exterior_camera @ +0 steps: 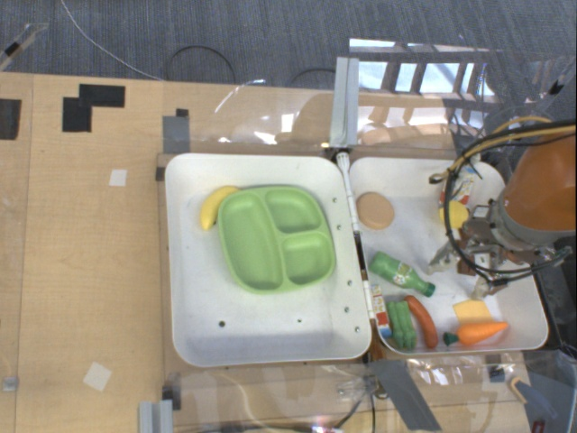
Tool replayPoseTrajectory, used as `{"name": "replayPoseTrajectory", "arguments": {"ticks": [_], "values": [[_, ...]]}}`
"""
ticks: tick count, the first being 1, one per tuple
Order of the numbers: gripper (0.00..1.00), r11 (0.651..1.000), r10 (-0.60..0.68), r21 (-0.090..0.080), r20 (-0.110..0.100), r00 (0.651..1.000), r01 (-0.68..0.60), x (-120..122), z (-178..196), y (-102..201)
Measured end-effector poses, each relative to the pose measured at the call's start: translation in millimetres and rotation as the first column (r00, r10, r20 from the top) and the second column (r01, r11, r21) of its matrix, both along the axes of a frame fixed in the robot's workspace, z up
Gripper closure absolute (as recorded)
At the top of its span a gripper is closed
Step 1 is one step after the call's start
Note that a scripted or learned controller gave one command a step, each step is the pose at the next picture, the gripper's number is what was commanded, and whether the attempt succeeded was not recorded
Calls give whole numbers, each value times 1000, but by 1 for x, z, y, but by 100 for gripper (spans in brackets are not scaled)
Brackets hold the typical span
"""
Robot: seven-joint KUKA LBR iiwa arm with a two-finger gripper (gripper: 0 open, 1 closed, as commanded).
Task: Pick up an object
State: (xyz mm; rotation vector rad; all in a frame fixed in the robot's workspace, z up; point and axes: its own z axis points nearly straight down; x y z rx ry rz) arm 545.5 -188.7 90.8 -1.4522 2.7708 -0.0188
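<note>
Hanging low over the right bin [541, 332], the pincer [469, 269] sits beneath the arm's orange band [545, 188], wrapped about with black cables [469, 165]. Whether it is spread or closed cannot be told from this slanted view, since wrist and cabling hide most of it, and nothing can be seen held in it.

Just to the pincer's left lies a green bottle [402, 275], on its side and angled across the bin floor. Farther left and up from it rests a round tan disc [375, 210], near the wall between the two bins. Just above the pincer, partly behind the cables, a yellow item [456, 215] peeks out. Below it sit a pale yellow wedge [471, 311] and, touching that, an orange carrot [481, 333]. Down and to the left, in the bin's near corner, a red sausage [423, 320] lies beside a green vegetable [402, 325].

Well to the left, in the left bin [194, 314], a green divided plate [275, 236] rests with a banana [214, 206] tucked against its far left edge. Both bins stand on the wooden tabletop [81, 269].
</note>
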Motion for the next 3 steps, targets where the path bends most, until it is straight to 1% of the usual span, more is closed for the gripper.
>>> {"name": "replayPoseTrajectory", "arguments": {"ticks": [1,2,3], "values": [[0,996,87,1,2,996,-87,-41,1,66],[0,996,94,-12,15,996,-93,-49,3,77],[0,951,311,0,-7,950,-311,-48,59,52]]}}
